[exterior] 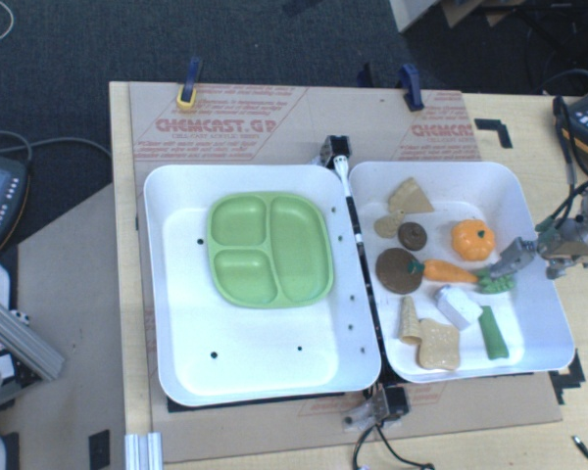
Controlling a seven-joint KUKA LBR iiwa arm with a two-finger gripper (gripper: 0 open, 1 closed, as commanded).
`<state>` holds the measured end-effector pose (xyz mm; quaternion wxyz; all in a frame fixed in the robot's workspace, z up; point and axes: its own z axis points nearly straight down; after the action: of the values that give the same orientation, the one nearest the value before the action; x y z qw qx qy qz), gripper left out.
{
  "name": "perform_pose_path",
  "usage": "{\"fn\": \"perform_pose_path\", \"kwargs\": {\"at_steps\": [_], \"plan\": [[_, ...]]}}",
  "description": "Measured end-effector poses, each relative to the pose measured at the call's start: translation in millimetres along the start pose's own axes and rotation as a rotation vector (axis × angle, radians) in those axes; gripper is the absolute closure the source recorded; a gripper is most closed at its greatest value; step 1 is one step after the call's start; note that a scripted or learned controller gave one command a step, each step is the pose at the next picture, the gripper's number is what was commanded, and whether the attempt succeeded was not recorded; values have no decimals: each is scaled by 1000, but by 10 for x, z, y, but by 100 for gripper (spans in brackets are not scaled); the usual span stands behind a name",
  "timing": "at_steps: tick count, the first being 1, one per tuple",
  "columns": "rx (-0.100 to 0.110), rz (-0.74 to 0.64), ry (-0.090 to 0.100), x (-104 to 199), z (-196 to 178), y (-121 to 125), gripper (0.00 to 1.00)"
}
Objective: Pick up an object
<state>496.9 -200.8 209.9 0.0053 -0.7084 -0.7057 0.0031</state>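
Though the gripper [514, 259] sits low in the right bin [529, 186], whether it is open or closed I cannot tell. Just beside it lies the carrot [449, 272], likely light, hard and slippery; grasp mid-body. Beyond sits the orange [471, 240].

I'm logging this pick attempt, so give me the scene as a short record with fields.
left bin: holds a light green divided plastic tray
right bin: holds toy food, including an orange plastic pumpkin, an orange carrot, a green stick and a dark brown disc
tool: low over the right bin, at the carrot's green end
grasp: cannot tell
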Motion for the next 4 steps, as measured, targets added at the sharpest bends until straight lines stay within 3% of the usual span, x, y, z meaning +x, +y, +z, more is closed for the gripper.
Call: {"fn": "perform_pose_path", "kwargs": {"at_steps": [1, 2, 3, 4], "plan": [[-12, -4, -4, 2, -60, 29, 0], [-4, -3, 0, -57, 555, 40, 0], [-11, -3, -1, -79, 962, 68, 0], [-26, -4, -10, -105, 1083, 107, 0]]}}
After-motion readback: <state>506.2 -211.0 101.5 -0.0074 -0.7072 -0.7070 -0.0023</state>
